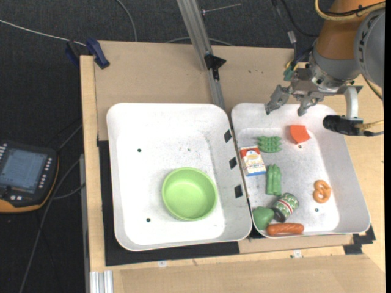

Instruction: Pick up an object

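Note:
My gripper [285, 108] hangs open over the far edge of the right bin [348, 182], with nothing between its fingers. Below it in that bin lie an orange block [299, 133], a green knobbly toy [269, 143], a small red-and-white carton [252, 161] and a green bottle-like toy [274, 179]. Nearer the front are a pretzel [321, 191], a small can [285, 205], a green rounded piece [263, 217] and a red sausage [285, 229]. The orange block lies just right of and below the fingertips.
The left bin [122, 139] holds a green bowl [189, 193]. A metal pole [198, 35] slants up from between the bins. A handheld pendant [24, 176] lies off the bench at left.

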Controlling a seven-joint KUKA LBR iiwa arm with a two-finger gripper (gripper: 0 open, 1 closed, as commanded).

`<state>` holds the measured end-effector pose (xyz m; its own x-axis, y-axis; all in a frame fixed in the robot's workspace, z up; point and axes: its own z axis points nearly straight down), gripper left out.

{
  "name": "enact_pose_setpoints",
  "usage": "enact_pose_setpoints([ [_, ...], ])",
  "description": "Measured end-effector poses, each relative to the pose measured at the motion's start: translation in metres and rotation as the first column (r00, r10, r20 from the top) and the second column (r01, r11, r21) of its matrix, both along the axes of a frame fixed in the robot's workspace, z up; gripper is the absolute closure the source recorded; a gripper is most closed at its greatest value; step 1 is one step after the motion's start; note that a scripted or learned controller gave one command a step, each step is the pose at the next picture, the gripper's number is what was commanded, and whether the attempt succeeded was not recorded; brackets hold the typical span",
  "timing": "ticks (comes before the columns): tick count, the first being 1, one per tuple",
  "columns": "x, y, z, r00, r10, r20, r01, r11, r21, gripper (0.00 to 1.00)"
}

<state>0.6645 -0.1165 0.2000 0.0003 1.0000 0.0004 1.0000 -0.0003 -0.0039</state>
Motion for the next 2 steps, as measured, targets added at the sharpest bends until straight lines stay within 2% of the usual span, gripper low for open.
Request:
enact_pose_setpoints([
  [1, -0.003, 0.002, -0.063, 1.0, 0.001, -0.001, -0.001, 1.0, 0.0, 0.0],
  [2, -0.003, 0.002, -0.106, 1.0, 0.001, 0.001, -0.001, 1.0, 0.0, 0.0],
])
